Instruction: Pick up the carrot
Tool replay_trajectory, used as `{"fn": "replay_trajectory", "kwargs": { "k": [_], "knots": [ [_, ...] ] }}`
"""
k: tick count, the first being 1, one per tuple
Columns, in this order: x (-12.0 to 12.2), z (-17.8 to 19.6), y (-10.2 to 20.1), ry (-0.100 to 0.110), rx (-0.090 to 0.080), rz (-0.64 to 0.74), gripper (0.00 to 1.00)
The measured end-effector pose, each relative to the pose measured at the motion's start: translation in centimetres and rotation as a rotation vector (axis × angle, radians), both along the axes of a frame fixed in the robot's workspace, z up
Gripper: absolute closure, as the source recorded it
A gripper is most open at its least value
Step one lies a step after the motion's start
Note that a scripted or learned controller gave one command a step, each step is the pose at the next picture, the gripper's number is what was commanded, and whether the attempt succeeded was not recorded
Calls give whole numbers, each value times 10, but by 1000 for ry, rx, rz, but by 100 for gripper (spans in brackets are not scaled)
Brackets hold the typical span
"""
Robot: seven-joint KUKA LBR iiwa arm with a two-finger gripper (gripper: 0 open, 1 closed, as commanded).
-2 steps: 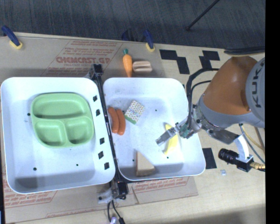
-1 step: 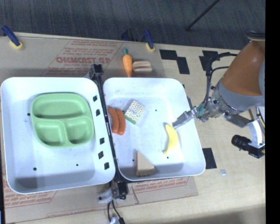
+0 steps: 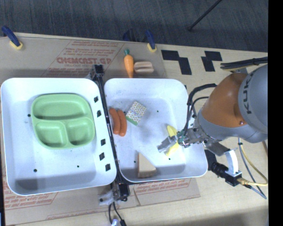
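Orange carrot (image 3: 128, 64) outside right bin's (image 3: 179, 86) far rim; gripper (image 3: 172, 144) clenched on banana (image 3: 171, 138).

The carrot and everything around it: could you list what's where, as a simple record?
carrot: on the bench behind the right bin, outside it
bun-like toy: beside the carrot
left bin: holds a green divided tray
right bin: two sausages, patterned block, wedge, yellow item
gripper: low in the right bin, by the yellow item
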State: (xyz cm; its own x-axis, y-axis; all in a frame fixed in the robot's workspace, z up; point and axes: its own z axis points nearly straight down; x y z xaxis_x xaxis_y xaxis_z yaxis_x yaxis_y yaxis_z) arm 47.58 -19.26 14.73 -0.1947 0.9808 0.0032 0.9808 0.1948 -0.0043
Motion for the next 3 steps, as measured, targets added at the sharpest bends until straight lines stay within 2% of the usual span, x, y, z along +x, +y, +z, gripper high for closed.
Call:
{"fn": "replay_trajectory", "kwargs": {
  "k": [1,2,3],
  "knots": [
    [102,-15,63,-2,-1,-9,0],
    [182,46,113,-5,-1,-88,0],
    [181,55,113,0,-3,-81,100]
  ]
}}
